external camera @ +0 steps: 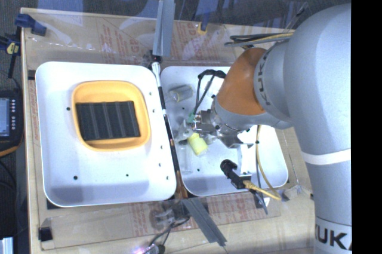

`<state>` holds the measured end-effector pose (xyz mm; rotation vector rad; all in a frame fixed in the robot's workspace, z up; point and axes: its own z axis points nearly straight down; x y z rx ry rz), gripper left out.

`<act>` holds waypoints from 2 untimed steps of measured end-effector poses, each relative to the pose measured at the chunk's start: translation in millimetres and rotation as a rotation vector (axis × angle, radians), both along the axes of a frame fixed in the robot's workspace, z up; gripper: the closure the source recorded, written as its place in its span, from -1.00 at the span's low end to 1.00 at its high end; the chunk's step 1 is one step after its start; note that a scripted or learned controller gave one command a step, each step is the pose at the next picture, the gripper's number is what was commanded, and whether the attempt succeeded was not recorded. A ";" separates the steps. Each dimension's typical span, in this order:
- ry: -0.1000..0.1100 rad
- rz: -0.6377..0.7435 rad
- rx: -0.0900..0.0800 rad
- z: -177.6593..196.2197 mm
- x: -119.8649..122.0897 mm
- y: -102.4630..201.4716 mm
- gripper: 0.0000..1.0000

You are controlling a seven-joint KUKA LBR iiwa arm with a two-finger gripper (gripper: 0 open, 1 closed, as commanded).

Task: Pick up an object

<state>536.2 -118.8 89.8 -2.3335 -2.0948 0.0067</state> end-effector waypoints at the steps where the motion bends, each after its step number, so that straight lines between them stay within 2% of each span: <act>1: 0.003 0.006 0.000 9.2 -0.1 0.1 1.00; 2: -0.004 -0.132 0.000 133.7 13.4 31.7 1.00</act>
